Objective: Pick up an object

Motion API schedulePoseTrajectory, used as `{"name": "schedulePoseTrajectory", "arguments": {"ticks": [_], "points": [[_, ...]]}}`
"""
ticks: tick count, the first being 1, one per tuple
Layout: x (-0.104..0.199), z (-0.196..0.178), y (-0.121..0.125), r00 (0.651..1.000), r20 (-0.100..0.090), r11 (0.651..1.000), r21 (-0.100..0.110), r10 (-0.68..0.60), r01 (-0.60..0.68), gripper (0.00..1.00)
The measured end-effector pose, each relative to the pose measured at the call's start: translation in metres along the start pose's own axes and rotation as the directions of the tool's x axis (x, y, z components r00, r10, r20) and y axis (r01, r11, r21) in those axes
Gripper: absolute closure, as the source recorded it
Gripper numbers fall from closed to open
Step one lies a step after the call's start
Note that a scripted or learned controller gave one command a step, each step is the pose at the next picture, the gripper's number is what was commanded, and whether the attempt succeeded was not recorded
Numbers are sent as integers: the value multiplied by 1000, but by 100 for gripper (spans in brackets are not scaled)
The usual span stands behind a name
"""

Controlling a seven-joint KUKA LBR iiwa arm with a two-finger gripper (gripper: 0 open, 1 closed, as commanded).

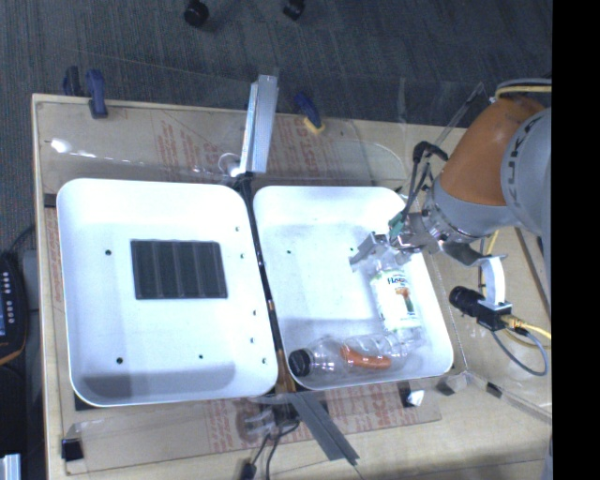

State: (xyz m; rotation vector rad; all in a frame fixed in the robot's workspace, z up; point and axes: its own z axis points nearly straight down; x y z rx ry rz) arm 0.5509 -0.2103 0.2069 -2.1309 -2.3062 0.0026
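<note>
End effector hovers just above clear bottle in right bin

A pale wooden bench printed with faint red lettering fills most of the frame, blue clamps gripping its upper edge, while dark grey carpet runs along the top, with chair castors at upper centre.

Just below the metal claw lies a clear glossy plastic bottle; both bins look smooth white plastic.
</note>
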Motion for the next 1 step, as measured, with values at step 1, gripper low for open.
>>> {"name": "schedulePoseTrajectory", "arguments": {"ticks": [1], "points": [[1, 21, 7, 998, -3, 998, 2, -69, 69, 0]]}}
